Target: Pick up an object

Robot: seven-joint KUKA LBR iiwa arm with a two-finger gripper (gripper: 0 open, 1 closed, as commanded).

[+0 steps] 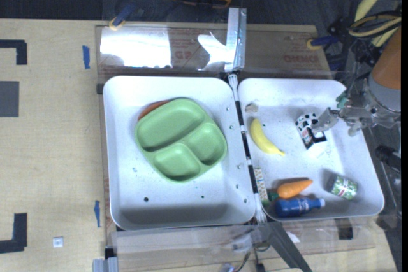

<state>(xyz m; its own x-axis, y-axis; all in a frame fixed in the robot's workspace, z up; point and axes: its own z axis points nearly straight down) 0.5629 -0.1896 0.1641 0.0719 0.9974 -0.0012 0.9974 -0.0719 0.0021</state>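
Nearest object: a small black-and-white patterned item [310,129] lies in the right bin [363,156], in its far half and toward the right wall.
Its axis: it runs slantwise, from the far-left down toward the near-right, and looks short and chunky rather than long.
Direction from the gripper: the item sits just to the left of the gripper [341,118] and slightly nearer the bin's front edge; the two are close, possibly touching at the item's right end, though I cannot tell for certain.
Gripper state: whether it is released or clenched cannot be made out, and nothing is visibly held.
Other candidates: a banana [264,139] lies near the bin's left wall, long axis running far to near; a carrot [294,188] and a blue bottle [298,206] lie along the front edge, both lengthwise left to right; a small green can [343,187] sits by the front-right corner.
Left bin [121,137]: holds a green divided tray [182,139], well apart from the gripper.
Judgement: the patterned item is the likeliest target, needing only a short shift leftward and down.
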